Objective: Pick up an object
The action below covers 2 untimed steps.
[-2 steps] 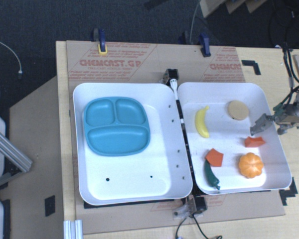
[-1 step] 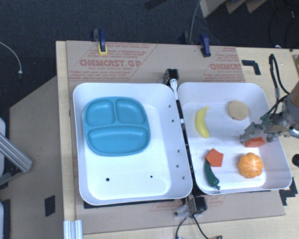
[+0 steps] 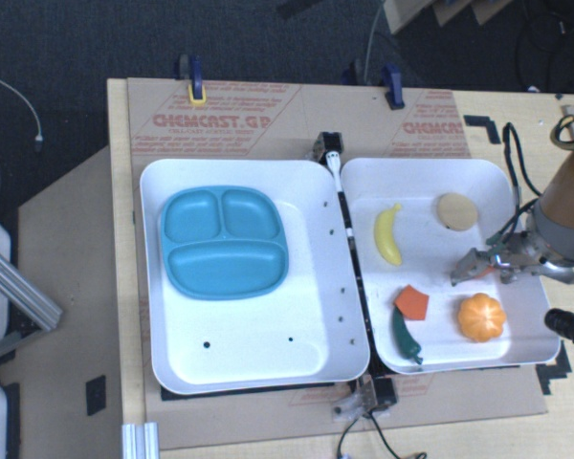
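The right bin (image 3: 364, 185) holds several objects. A yellow banana (image 3: 389, 234) lies near its left side, and a tan round piece (image 3: 456, 210) sits at the back. An orange (image 3: 481, 317) rests near the front right. Left of it a red-orange block (image 3: 412, 303) touches a dark green pepper-like piece (image 3: 407, 337). My gripper (image 3: 465, 268) reaches in from the right and hovers low over bare bin floor. It is between the tan piece and the orange, just above and left of the orange. Nothing shows in its grasp.
The left bin (image 3: 311, 285) carries a blue divided plate (image 3: 225, 241) in its back left part. A black divider (image 3: 346, 242) runs between the bins. Clamps (image 3: 197, 76) hold the cardboard-covered bench at the back. Cables (image 3: 512, 161) hang near the arm.
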### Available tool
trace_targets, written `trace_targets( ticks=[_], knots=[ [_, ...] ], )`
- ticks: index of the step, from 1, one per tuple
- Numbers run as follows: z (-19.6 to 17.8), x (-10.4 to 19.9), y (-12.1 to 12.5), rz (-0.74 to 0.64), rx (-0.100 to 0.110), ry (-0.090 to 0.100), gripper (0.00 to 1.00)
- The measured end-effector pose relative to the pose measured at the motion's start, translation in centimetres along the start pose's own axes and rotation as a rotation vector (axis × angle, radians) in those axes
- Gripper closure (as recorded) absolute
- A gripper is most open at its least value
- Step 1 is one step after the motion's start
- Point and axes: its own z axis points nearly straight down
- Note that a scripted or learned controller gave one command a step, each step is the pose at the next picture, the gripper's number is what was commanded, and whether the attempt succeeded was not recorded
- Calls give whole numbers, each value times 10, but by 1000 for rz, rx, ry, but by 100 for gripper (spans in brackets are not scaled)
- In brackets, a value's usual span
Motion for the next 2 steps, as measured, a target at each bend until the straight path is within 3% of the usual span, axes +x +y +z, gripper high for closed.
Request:
trace_targets(
  ticks=[1, 2],
  knots=[
    [31, 1, -1, -1, 0, 1, 0],
    [18, 0, 1, -1, -5, -2, 100]
  ],
)
